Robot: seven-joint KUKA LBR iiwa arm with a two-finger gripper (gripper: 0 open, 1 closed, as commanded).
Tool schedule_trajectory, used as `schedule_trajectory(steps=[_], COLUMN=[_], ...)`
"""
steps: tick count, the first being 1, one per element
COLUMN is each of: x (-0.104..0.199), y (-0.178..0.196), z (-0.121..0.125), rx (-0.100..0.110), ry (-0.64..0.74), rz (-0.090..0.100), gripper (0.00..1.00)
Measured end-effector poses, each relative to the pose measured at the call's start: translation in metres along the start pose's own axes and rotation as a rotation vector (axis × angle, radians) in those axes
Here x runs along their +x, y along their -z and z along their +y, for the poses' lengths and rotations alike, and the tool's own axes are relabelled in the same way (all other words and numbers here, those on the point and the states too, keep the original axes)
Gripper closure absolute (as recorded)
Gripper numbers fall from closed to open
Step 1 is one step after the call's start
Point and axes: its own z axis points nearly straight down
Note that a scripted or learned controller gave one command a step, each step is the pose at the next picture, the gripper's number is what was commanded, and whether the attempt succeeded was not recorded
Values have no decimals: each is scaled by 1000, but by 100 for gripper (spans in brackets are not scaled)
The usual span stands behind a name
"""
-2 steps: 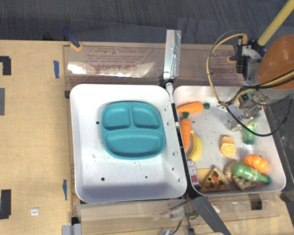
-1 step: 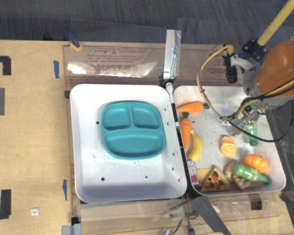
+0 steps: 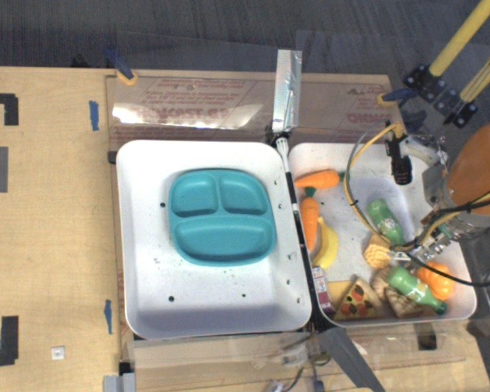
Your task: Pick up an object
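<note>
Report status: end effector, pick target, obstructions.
End effector low in right bin, finger state unclear. Nothing visibly held. Green bottle and corn crowd it; cables overhead.

Up at twelve o'clock runs dark grey carpeted floor [image 3: 229, 11], dim and flat. Below it the pale wooden bench top [image 3: 45, 219] spreads out toward nine o'clock, carrying black corner marks [image 3: 4, 109] and small blue tape tabs [image 3: 93, 114]. At centre, brown cardboard [image 3: 188, 96] lies under clear, shiny plastic. Yellow bars [image 3: 472, 23] cross at one o'clock. Light is even, soft, overhead.
</note>
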Motion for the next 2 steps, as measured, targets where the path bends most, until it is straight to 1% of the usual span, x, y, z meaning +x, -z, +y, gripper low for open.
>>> schedule_trajectory(steps=[1, 2], x=[-57, -89], y=[62, 0], z=[-24, -32], rx=[4, -1], ry=[114, 402], rz=[0, 2], gripper=[100, 100])
